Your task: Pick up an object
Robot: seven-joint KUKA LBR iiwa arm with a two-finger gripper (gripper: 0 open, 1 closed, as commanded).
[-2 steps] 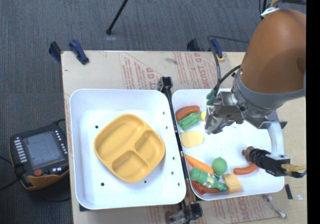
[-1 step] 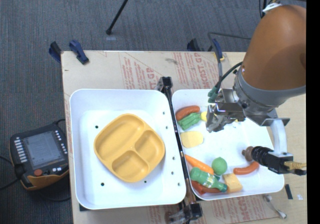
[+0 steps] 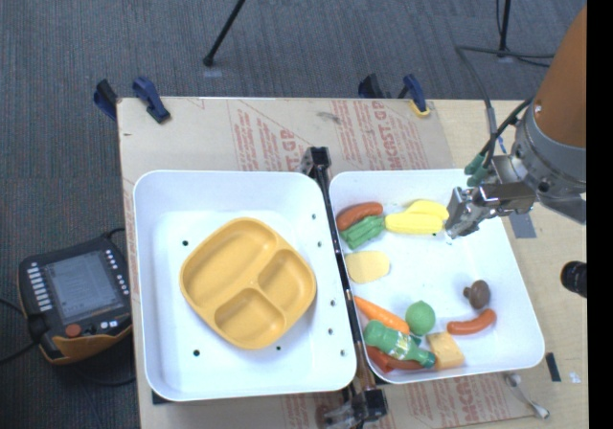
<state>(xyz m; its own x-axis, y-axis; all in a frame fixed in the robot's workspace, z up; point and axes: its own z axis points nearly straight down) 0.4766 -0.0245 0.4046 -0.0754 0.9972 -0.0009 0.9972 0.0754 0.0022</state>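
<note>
My gripper (image 3: 463, 218) hangs over the upper right part of the right bin (image 3: 512, 269), just right of a yellow banana-like toy (image 3: 416, 219). Nothing can be seen held in it. Left of the banana lie a red sausage (image 3: 359, 214) and a green vegetable (image 3: 364, 232). A pale yellow disc (image 3: 367, 267) sits below them. Lower in the bin are a carrot (image 3: 379, 312), a green ball (image 3: 420, 316), a brown piece (image 3: 476, 294), another red sausage (image 3: 471, 324), a green bottle (image 3: 393, 341) and a yellow cube (image 3: 445, 350).
The left bin (image 3: 153, 226) holds a yellow divided plate (image 3: 249, 282). A black divider (image 3: 330, 226) runs between the bins. Blue clamps (image 3: 150, 97) grip the bench's far edge. A pendant (image 3: 75, 298) lies on the floor at the left.
</note>
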